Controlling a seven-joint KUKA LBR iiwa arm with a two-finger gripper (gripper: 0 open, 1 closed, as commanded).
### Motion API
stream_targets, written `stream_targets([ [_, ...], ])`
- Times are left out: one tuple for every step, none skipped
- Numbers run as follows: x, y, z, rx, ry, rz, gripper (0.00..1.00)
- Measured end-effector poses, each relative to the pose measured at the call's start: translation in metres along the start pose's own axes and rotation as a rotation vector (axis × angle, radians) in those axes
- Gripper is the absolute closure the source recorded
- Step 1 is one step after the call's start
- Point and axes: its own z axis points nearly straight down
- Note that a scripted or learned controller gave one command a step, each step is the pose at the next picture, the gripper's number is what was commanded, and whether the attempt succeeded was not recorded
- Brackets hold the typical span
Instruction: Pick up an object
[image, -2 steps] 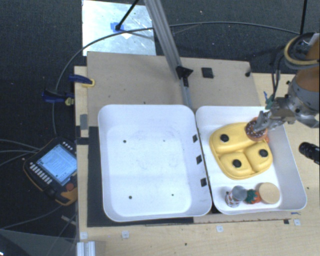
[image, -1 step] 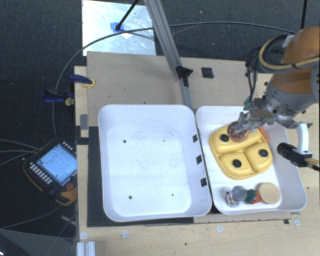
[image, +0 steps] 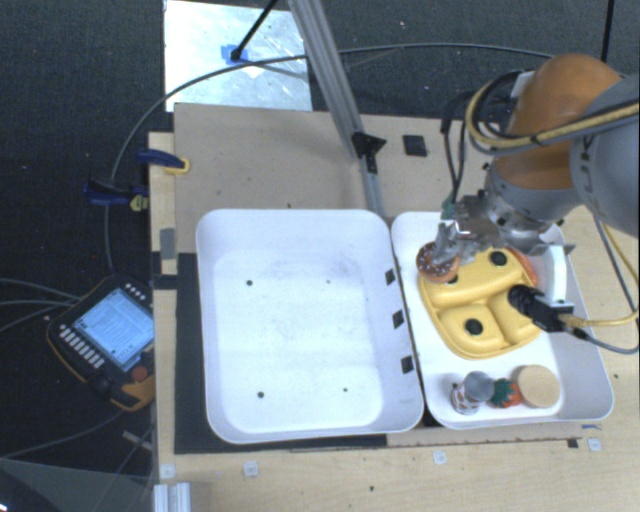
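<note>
Arm: reaches in from the upper right of the frame; wrist angled down over the right bin
Gripper: low in the upper left part of the right bin; tip just above or touching the brown ring, cannot tell which
Claw state: cannot tell whether wide or narrow; opening hidden by the wrist and the slant of the view; nothing seen clamped
Likely target: brown ring, judged from where the gripper sits; lies at the upper left edge of the yellow moulded piece, touching or overlapping it
Yellow moulded piece: largest item; fills the middle of the right bin; two dark holes on its top face
Other candidates: tan disc at the lower right of the right bin; small grey and red item just left of it, shape too small to name
Left bin: centre-left of the frame; no candidate objects seen on its floor
Progress: approach and descent look done; grasp not confirmed; no object lifted clear of the bin floor
Remaining: close on the ring, raise it, verify it comes up with the gripper
Risk: ring lies against the yellow piece; may slip or catch on that edge; judgement only
</note>
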Motion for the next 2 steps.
stream_targets([
  [0.054, 0.022, 0.006, -0.002, 0.0, -0.001, 1.0],
  [0.114, 0.03, 0.018, -0.001, 0.0, -0.001, 1.0],
])
